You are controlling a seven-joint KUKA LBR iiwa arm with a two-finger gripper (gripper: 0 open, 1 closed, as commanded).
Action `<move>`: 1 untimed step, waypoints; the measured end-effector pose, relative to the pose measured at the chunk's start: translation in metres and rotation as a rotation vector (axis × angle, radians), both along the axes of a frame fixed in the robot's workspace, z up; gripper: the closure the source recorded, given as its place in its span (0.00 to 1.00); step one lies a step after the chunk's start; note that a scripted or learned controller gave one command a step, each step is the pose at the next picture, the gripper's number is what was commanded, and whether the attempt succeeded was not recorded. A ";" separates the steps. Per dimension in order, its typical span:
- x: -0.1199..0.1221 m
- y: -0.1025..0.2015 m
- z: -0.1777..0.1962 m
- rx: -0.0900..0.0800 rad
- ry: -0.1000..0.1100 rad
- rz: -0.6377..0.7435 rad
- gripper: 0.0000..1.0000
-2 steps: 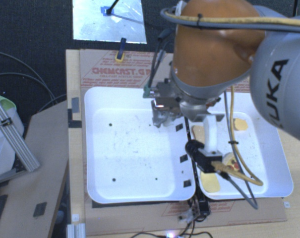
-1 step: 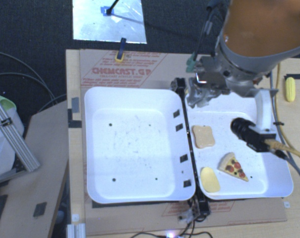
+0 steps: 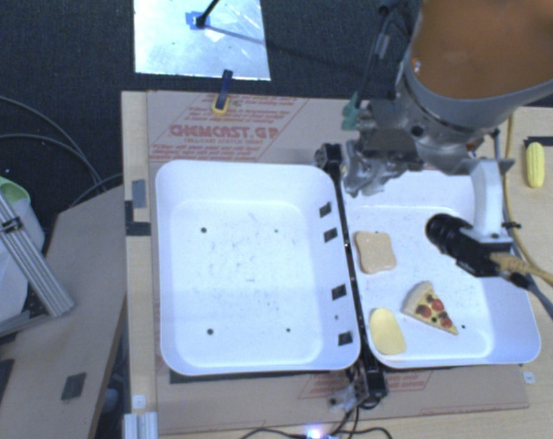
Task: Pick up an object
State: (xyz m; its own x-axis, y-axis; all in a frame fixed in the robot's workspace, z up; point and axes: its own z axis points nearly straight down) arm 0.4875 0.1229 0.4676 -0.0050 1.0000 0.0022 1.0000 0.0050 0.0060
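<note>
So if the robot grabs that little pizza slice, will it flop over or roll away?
Probably neither. The pizza slice keeps crisp wedge edges, so it looks like a stiff toy, likely light. It lies flat on the right bin, so it shouldn't roll. Being thin and low, it may be hard to pinch and could slide instead.

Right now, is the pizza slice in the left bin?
No, the pizza slice lies in the right bin, beside the bread slice.

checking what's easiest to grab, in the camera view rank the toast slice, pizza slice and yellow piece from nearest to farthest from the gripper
From the gripper, at the right bin's top-left corner:
1. Toast slice, just below it.
2. Pizza slice, lower, toward the bin's middle.
3. Yellow piece, by the bin's bottom-left corner.
</note>
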 end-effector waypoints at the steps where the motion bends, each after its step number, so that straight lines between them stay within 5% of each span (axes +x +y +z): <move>1: 0.001 0.000 0.011 0.001 -0.003 0.004 1.00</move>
